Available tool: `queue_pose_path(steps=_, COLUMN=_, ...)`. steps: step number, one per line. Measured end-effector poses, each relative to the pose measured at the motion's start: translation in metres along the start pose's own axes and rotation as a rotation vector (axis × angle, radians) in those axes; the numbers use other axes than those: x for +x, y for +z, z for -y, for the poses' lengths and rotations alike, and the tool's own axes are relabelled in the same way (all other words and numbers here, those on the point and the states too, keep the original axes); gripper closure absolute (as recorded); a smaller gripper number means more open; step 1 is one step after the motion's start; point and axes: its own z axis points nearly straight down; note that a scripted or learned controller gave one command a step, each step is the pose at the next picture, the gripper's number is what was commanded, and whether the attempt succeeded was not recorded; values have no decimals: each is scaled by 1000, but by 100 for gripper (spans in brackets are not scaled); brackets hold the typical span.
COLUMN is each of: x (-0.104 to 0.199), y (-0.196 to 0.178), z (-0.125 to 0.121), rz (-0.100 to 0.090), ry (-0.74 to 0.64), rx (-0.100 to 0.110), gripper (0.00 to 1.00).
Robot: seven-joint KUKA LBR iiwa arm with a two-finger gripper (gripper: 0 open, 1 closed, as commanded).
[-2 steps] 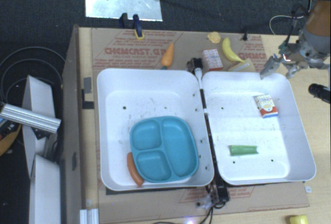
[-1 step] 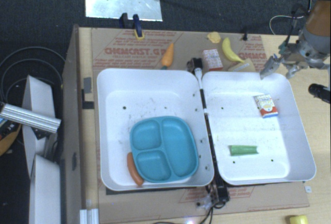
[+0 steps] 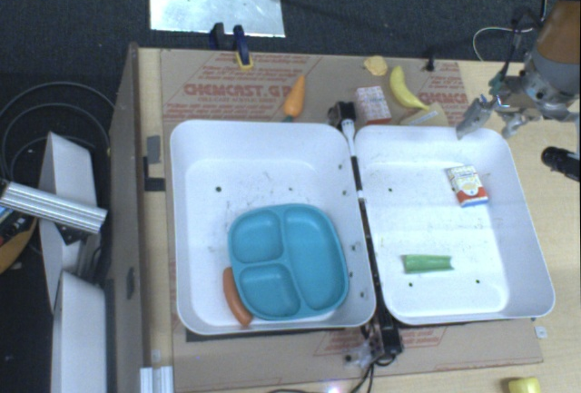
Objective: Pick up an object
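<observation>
Gripper: over the far right corner of the right bin, at its rim.
Carton: in the right bin, just nearer the camera than the gripper, slightly left.
Flat stick: in the right bin, well nearer than the gripper, left of the carton.
Left bin: well left of the gripper, touching the right bin along one side.
Divided tray: in the left bin, near half.
Sausage: in the left bin, against the tray's left edge.
Banana: on the counter, left of the gripper, behind the right bin.
Carrot: on the counter behind the left bin, far left of the gripper.
</observation>
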Motion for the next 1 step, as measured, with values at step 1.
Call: queue_pose_path(steps=1, x=0, y=0, z=0, rz=0, ry=0, rx=0, gripper=0)
